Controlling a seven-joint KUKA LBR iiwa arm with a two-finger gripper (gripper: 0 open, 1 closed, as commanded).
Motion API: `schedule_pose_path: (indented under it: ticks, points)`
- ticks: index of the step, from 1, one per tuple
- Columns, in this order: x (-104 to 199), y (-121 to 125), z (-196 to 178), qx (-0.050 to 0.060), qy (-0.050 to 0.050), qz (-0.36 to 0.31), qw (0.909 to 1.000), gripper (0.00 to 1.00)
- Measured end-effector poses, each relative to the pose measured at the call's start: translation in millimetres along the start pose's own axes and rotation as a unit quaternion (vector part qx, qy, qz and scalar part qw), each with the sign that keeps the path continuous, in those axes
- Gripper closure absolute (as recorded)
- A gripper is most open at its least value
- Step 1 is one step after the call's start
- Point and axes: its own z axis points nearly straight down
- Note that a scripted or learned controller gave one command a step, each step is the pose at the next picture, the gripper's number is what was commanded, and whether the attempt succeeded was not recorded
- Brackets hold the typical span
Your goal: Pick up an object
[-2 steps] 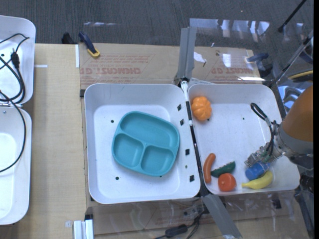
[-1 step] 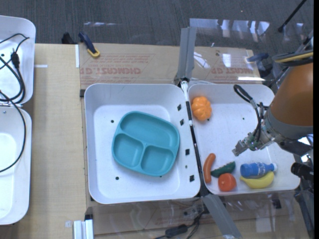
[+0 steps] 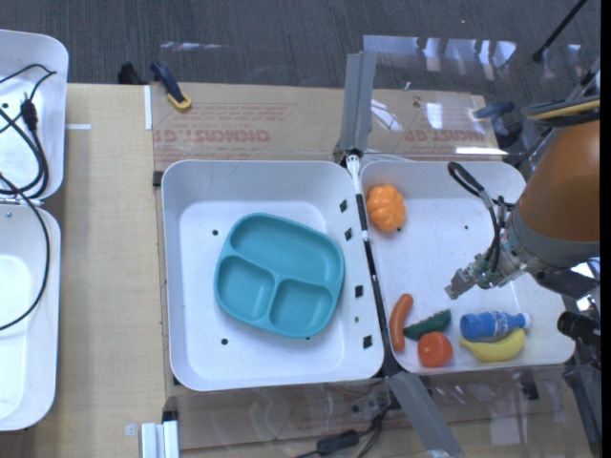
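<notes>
Two shallow white bins sit side by side on the desk (image 3: 105,256). The left bin (image 3: 181,284) carries a teal divided plate (image 3: 279,275), lying flat near its middle, with three compartments facing up.

The right bin (image 3: 430,256) holds the loose objects. A small orange pumpkin (image 3: 387,207) rests at the far left corner of this bin, close to the wall shared with the other bin. Along the near edge lies a cluster: an orange-red sausage-shaped piece (image 3: 400,320) stands nearly upright in the view at the left, a dark green vegetable (image 3: 427,323) lies just to its right, and a red-orange tomato (image 3: 434,349) sits just nearer than that. Further right, a blue bottle (image 3: 492,325) lies on its side, touching a yellow banana (image 3: 495,347) that curves along beneath it.

The grey arm with its orange band (image 3: 568,189) reaches in from the right. Its end effector (image 3: 474,277) hangs over the right bin's bare floor, just beyond the blue bottle and to the right of the green vegetable. Nothing is seen between its tips; whether they stand apart or together I cannot tell at this size.
</notes>
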Motion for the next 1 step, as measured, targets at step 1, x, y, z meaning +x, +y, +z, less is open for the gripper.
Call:
schedule_pose_path:
  ticks: [1]
  points:
    - [-68.9,-32.5,90.7,0.001,0.002,-0.051,0.9987,0.00]
